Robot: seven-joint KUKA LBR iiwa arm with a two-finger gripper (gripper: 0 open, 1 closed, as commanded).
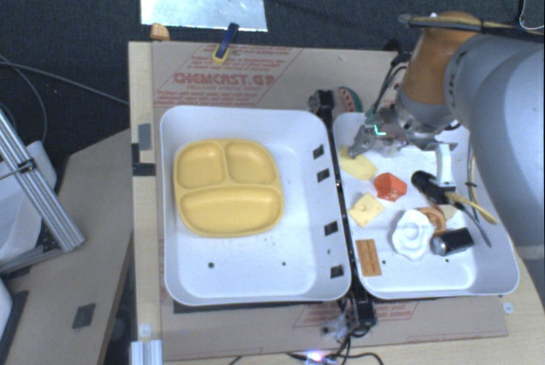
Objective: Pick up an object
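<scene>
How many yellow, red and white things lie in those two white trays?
Yellow: 3 (divided plate, pale wedge, holed slice)
Red: 1 (red piece)
White: 1 (round thing)
Total: 5

We see a smooth grey arm (502,99), an orange band (434,57), thin dark cables (392,88) and a green-lit gripper (375,136).

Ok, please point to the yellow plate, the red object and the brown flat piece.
yellow plate (228,189), camera view, its central divider.
red object (390,185), camera view, its top face.
brown flat piece (368,257), camera view, its middle.
</scene>
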